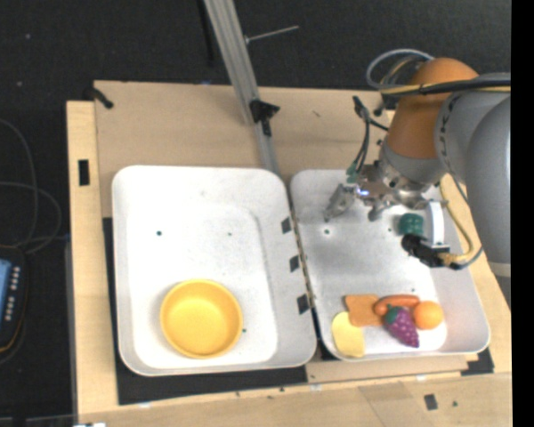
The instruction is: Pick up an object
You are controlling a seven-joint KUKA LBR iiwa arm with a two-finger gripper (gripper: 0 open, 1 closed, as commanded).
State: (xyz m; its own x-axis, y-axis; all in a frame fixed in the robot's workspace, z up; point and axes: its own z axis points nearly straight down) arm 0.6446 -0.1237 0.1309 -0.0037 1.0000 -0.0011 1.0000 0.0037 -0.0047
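A small heap of toy food (387,320) lay in the near right corner of the right bin (356,256): a pale yellow lemon-like piece (347,335), a flat orange-brown slab (361,309), a bunch of purple grapes (402,326), a round orange (427,315) and a small carrot-like piece (399,302) lying across the top of the heap, all touching or nearly touching one another. The gripper (354,197) hung over the far part of that same bin, close to its back wall, and the heap sat well apart from it, toward the camera and a little toward the arm's side. The two fingers (339,202) looked spread apart with nothing between them, though they were small and somewhat blurred, so how far they were spread could not be judged closely. The orange band (424,114) and the grey body of the arm (481,176) rose behind the gripper on the side it reached in from, with cables looping about the wrist. Across the divide from the gripper, in the near part of the left bin (196,238), sat a yellow bowl (201,318), upright and alone, farther from the gripper than the food heap was. A slim metal post (240,69) slanted up from the bench (187,96) beyond both bins, on the far side of the gripper.
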